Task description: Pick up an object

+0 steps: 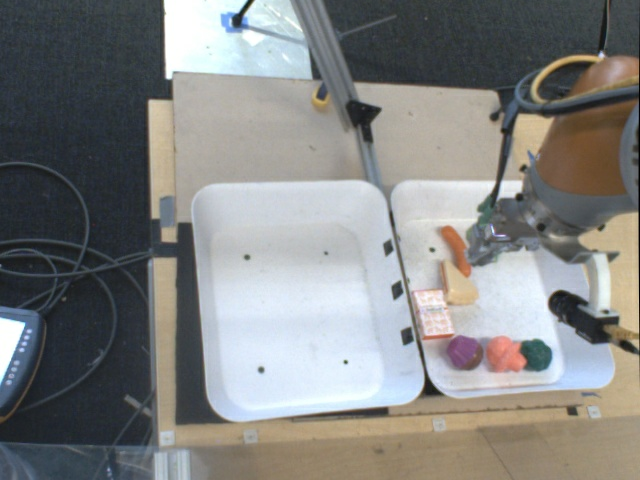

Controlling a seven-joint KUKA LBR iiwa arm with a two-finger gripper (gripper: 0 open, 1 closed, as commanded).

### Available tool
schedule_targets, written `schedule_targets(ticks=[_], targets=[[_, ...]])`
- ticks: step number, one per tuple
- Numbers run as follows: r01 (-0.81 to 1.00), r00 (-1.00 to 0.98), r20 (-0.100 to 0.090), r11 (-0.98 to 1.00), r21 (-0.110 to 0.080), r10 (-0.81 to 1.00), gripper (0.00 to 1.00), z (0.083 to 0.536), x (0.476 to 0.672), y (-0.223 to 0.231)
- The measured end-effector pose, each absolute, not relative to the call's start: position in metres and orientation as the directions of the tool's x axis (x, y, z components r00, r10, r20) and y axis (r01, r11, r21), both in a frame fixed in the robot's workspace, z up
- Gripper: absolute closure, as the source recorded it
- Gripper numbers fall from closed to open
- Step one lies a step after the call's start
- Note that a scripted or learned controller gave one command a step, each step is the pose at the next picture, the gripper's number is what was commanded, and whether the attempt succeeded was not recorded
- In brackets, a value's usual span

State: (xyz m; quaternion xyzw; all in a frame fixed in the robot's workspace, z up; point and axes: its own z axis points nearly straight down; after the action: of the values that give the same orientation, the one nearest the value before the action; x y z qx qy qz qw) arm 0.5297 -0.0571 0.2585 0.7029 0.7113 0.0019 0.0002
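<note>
Objects for picking all lie in the right bin [600, 368], and you can see six of them there, while the gripper [484, 248] is low over the upper part of this same bin. Going from the biggest thing down: the wooden bench [250, 128] carries two shallow white bins side by side, and the left bin [220, 218] is the larger in your view. The arm [590, 148], grey with an orange band, comes in from the right and bends down to the right bin. A grey metal pole [325, 38] crosses the bench at a slant from the top. On the far left of the bench, on the dark floor, you see a handheld screen [15, 353] with black cables [60, 268] around it. Now the small things. A pale wedge-shaped block [461, 288] lies near the middle of the right bin, and an orange carrot-like stick [456, 249] lies just above it, close to the left of the gripper. A small pink and white box [432, 313] sits just beside the block, at the bin's left wall. Along the front edge you find three in a row: a purple piece [463, 352], an orange-pink piece [505, 355] and a dark green piece [537, 354], almost touching each other. Whether the gripper is apart or together, I cannot tell from this view, and nothing is seen between its tips.
</note>
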Motion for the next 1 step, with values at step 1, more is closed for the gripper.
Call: schedule_targets(ticks=[1], targets=[[1.0,-0.011,0.003,0.011,0.001,1.0,1.0,0.259,0.5216,-0.0046]])
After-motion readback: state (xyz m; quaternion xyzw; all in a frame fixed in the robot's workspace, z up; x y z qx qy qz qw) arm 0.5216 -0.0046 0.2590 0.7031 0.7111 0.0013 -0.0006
